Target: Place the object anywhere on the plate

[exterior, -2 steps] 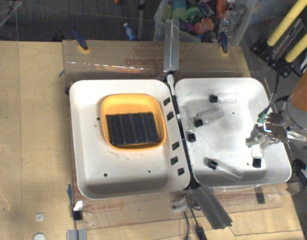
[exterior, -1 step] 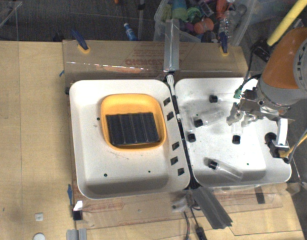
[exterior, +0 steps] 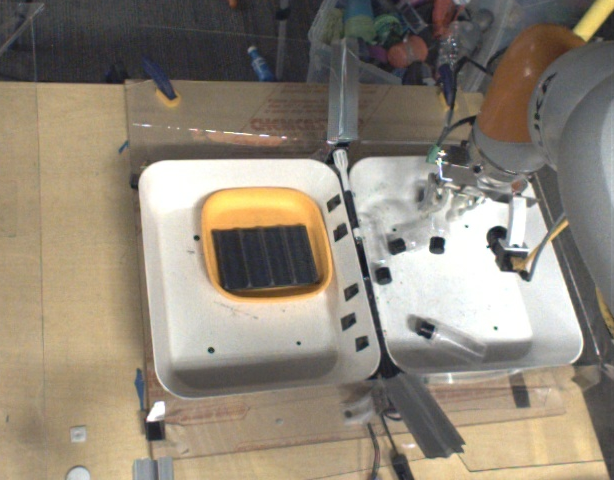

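Plate (exterior: 265,208) sits in left bin (exterior: 167,268); clear tube (exterior: 449,338) looks light, slippery — grab its black cap. Gripper (exterior: 442,230) state: can't tell.

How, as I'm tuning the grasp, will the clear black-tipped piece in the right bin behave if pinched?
The clear black-tipped piece looks slim and rounded, so it may roll or skid across the right bin. Its glossy see-through body suggests hard, light, slippery plastic, probably stiff.
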You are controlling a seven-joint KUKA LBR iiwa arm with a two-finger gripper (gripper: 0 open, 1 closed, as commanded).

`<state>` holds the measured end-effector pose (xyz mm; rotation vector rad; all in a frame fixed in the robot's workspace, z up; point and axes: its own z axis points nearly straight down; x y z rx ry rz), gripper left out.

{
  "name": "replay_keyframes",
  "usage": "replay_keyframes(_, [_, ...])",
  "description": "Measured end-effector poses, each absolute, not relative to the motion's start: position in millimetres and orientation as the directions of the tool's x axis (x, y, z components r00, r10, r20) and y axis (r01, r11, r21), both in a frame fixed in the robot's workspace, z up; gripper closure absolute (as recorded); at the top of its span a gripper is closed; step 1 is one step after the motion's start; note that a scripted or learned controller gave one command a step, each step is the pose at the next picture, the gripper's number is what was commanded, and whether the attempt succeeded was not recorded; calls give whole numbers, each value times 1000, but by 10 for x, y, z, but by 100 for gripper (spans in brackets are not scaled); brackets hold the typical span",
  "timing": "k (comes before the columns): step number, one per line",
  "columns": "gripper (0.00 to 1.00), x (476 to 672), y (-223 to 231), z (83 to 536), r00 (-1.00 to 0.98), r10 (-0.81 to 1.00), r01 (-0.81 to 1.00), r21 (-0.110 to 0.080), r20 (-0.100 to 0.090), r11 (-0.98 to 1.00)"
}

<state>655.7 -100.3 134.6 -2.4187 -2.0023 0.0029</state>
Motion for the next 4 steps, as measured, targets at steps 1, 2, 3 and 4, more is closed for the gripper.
replay_keyframes(1, [100,6668,-687,1848,119,993,993,1,-1,-119])
replay_keyframes(2, [0,6669,-679,1849,118,993,993,0,0,-118])
replay_keyframes(3, [0,6673,-814,2057,138,990,990,2,-1,-138])
replay_keyframes(4, [0,6668,-780,1897,-179,984,984,-2,1,179])
